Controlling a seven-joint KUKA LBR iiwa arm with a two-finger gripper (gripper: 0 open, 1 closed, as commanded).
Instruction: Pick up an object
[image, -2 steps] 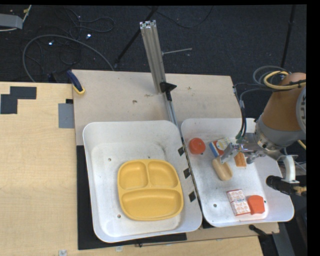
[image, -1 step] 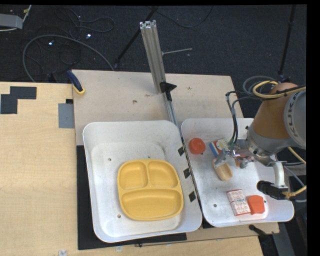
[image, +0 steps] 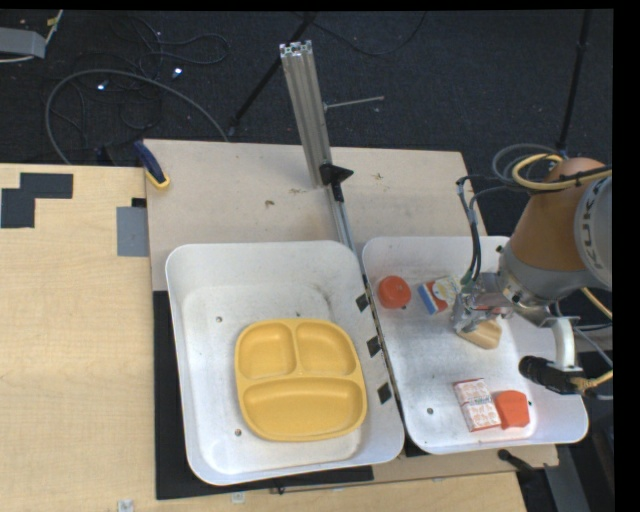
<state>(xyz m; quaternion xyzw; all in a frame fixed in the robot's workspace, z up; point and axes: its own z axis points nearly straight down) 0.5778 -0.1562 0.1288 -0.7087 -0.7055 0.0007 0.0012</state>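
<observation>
The two-finger gripper (image: 472, 318) is lowered over a pale tan block (image: 483, 333) in the right white bin (image: 560, 425). Finger state cannot be told. A grasp seems in hand; closing and lifting would be needed next.

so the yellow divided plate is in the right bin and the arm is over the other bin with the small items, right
Not quite. The camera view shows the yellow divided plate in the left bin, not the right one. The rest holds: the arm's end effector is over the right bin, among the small items such as the orange round piece and the orange block.
</observation>
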